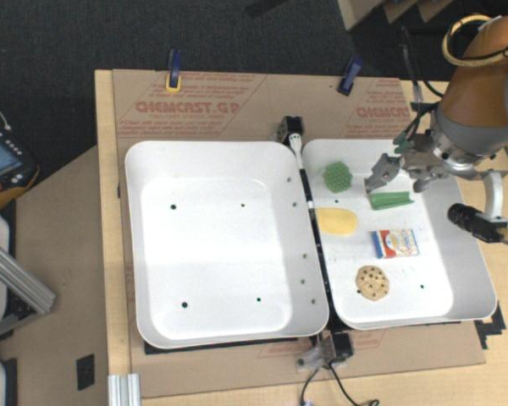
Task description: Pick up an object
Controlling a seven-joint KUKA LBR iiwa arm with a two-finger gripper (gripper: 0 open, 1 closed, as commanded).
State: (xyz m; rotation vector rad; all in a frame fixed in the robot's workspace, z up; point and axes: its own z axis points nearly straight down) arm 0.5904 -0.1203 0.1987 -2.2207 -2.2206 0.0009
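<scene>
Two white bins (212, 328). Five items: green ball (338, 176), green block (390, 200), yellow piece (336, 222), packet (395, 243), cookie (372, 282).

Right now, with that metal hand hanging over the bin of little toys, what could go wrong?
1. The hand sits right above the green block, with the green ball close by; it may nudge the ball away.
2. The yellow piece and the packet lie near the block, so a slanted grab might catch two things.
3. The cookie lies flat and may be hard to grip.
</scene>
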